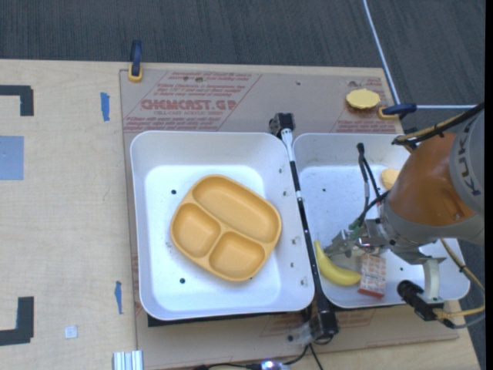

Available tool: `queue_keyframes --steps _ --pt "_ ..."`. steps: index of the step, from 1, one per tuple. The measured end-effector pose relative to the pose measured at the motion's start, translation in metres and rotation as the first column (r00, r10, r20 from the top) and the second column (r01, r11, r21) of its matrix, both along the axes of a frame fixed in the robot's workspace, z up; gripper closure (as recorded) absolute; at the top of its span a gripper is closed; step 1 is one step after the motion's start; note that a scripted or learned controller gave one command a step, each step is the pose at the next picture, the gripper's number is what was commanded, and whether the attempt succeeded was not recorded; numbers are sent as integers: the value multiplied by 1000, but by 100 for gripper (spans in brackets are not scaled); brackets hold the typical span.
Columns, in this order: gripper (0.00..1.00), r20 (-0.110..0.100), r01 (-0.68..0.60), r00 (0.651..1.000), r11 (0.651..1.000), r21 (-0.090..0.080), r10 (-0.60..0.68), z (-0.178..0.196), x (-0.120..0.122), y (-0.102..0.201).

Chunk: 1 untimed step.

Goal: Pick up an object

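Observation:
A yellow banana (337,269) lies near the front left corner of the right bin (331,182). Next to it on its right lies a small red and white packet (372,275). My gripper (347,246) hangs low over the bin just above the banana, with the grey and orange arm (426,187) reaching in from the right. A yellow rounded object (390,178) peeks out from behind the arm near the bin's back right. A yellow three-compartment plate (225,227) rests in the left bin (154,206).
A black divider bar (296,199) runs between the two bins. A round yellow disc (363,99) and a blue clamp (397,109) sit on the cardboard behind the right bin. Cables trail across the right bin's back.

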<state>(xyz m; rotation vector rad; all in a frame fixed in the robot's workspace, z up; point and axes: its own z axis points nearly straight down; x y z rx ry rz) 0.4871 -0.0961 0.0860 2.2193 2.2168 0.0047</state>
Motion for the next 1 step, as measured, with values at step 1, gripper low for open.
queue_keyframes --steps 1 --pt "0 -1 0 1000 1000 1 0 0 -6 4"
